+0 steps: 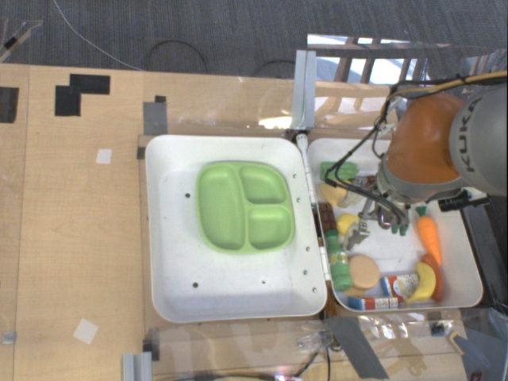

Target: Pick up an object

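Note:
My gripper point(379, 227) hangs low over the middle of the right bin point(473, 290), under the arm's orange band. Its fingers stand apart with bare bin floor between them and nothing held. A small yellow piece point(347, 225) lies just left of the left fingertip. A round tan disc point(364, 273) sits just in front of the gripper. To its right lies an orange carrot point(429, 240), and a banana point(427, 282) lies by the front right corner. The arm hides the bin's back right part.
A green bottle point(340, 270) and a red, white and blue pack point(379, 294) lie along the right bin's front left. Yellow and green items point(332, 182) sit at its back left. The left bin point(171, 292) holds a green divided plate point(244, 206).

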Controlling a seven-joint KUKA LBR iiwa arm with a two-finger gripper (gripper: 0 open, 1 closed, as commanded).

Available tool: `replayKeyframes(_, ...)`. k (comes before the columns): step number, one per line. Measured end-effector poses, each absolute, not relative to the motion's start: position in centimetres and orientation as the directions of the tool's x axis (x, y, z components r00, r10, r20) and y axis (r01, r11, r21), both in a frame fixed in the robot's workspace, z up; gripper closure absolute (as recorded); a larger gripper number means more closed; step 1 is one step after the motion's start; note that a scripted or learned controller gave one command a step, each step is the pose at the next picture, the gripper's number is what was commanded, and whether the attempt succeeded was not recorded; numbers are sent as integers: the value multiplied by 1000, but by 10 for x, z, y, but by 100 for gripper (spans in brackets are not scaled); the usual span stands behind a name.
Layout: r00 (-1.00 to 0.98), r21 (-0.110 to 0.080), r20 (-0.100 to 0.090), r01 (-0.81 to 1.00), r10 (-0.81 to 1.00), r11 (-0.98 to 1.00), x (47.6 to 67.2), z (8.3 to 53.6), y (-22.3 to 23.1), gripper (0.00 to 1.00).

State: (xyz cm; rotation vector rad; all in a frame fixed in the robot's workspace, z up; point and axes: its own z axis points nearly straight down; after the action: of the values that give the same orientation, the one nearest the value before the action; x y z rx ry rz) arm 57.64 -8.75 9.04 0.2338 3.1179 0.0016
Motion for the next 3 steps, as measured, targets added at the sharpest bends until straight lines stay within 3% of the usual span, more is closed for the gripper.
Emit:
replayKeyframes(1,-970,2,-21,242,242,970,556,91,-83,0)
replayKeyframes(2,-985,1,-10,173,173,985,565,91,-82,0)
replayKeyframes(3,-990,2,-21,137,137,991,557,91,-83,0)
